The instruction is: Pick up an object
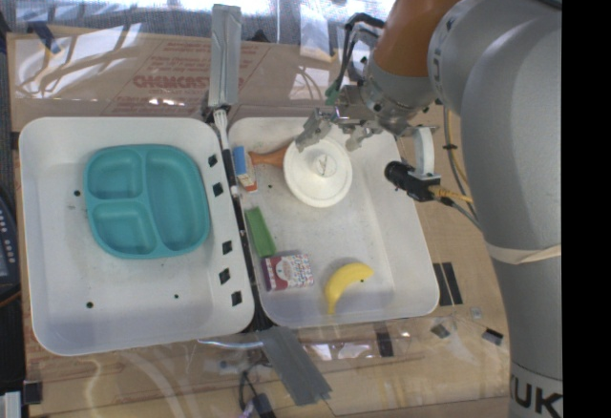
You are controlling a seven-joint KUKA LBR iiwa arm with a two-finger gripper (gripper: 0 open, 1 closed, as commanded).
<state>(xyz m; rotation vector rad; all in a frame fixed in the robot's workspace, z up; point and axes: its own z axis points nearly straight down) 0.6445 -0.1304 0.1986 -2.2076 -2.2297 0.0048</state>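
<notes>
Your gripper hung spread — fingers wide — just above the white lid in the right bin.

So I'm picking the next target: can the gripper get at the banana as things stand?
Probably yes. The banana lies alone near the right bin's front, nothing on it, card pack well apart. The gripper hovers by the white lid.

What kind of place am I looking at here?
Probably a robotics lab test bench: a grey arm reaches over two white bins, which hold a teal divided plate, a toy-like banana and a white lid.
</notes>
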